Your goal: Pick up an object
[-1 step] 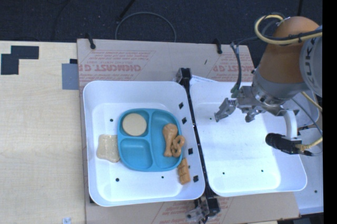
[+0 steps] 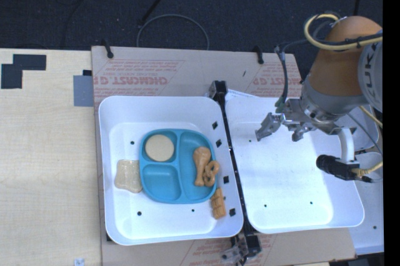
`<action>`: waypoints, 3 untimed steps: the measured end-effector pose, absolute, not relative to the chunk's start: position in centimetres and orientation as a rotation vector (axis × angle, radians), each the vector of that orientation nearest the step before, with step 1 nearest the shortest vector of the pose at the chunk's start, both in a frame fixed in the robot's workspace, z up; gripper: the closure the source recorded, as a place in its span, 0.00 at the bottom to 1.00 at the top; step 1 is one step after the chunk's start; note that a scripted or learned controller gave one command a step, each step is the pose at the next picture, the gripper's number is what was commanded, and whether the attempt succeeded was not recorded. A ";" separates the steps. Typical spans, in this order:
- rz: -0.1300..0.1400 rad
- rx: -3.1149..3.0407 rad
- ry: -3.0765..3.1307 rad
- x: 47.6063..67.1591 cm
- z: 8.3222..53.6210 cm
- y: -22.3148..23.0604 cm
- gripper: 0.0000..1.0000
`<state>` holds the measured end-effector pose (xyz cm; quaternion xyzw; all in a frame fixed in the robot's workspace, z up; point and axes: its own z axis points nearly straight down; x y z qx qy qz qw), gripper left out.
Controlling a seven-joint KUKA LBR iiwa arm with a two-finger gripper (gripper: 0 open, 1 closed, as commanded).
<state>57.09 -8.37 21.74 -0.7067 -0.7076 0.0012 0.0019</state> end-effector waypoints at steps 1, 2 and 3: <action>0.008 -2.217 -2.217 57.3 17.3 -8.5 0.00; 0.008 -2.217 -2.216 57.9 11.3 -8.7 0.00; 0.005 -2.219 -2.217 57.9 8.6 -8.5 0.00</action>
